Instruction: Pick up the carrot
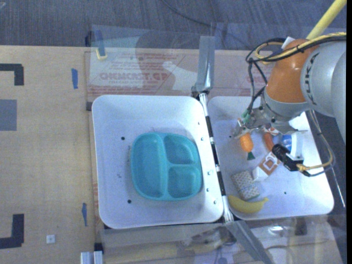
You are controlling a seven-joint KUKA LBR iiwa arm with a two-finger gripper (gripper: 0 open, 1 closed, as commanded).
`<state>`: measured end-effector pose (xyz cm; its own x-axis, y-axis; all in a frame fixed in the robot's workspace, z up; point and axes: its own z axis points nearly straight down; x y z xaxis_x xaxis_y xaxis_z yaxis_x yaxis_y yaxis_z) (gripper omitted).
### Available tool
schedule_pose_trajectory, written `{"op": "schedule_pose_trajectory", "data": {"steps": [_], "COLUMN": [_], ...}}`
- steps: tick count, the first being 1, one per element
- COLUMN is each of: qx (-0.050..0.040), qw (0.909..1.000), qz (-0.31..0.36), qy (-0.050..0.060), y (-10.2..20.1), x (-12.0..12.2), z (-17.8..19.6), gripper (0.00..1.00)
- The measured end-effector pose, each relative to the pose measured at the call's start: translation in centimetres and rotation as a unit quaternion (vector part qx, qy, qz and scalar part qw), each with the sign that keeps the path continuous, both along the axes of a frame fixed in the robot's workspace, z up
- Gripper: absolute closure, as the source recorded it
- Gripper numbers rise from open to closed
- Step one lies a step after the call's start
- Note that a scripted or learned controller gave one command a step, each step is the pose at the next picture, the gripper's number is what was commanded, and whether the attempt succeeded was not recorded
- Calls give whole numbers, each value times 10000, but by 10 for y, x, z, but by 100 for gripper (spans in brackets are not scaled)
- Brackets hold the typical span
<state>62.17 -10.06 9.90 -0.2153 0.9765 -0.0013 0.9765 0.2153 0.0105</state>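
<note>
the carrot [247,143] lies in the right bin [324,194], near its upper left part, orange body with a green tip pointing toward the banana [246,204] at that bin's lower edge. the gripper [248,126] hangs just above the carrot's thick end, seemingly touching it, but whether it is released or clenched i cannot tell, as the wrist hides it. to do this well, the claw should centre over the orange body, straddle it across its width, and avoid the second orange piece [268,140] just right of the carrot.
</note>
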Motion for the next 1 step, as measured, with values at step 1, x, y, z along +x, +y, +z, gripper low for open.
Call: {"op": "schedule_pose_trajectory", "data": {"steps": [1], "qx": [-1], "qw": [9951], "qz": [-986], "qy": [49], "y": [43], "x": [20], "z": [86], "gripper": [100]}}
